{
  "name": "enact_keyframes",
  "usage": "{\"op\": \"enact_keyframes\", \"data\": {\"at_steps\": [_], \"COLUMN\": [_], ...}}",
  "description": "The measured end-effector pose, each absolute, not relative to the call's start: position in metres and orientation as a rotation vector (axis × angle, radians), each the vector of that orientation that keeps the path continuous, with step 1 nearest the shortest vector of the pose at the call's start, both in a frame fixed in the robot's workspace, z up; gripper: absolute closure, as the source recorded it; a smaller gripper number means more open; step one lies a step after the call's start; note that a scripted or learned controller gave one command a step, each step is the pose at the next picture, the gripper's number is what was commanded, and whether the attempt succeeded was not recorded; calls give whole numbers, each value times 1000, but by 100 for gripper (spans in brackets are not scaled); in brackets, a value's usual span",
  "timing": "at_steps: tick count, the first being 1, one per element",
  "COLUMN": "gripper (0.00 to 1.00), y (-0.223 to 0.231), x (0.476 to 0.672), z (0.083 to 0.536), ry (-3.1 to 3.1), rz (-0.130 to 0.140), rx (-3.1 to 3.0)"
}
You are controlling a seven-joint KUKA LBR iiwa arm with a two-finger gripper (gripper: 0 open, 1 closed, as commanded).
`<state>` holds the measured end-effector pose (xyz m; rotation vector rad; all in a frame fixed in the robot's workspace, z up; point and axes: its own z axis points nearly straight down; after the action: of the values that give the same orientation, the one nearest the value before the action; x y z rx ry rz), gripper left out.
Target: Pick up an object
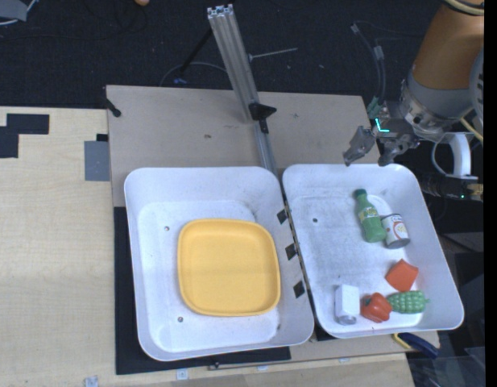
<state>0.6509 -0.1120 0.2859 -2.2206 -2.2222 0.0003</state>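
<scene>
While my hand is hovering open over the right bin's far edge, the green bottle is lying inside.

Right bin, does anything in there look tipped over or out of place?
Mostly tidy. In the right white bin, the green plastic bottle lies on its side beside a small tin can, also tipped over. The rest cluster near the front corner. Nothing looks spilled or damaged.
</scene>
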Motion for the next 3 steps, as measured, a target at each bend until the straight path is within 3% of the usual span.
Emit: {"op": "enact_keyframes", "data": {"at_steps": [1, 3], "gripper": [0, 0], "y": [-112, -106], "x": [651, 637], "z": [286, 172], "ry": [-2222, -2219], "rz": [0, 6], "rx": [-2221, -2218]}}
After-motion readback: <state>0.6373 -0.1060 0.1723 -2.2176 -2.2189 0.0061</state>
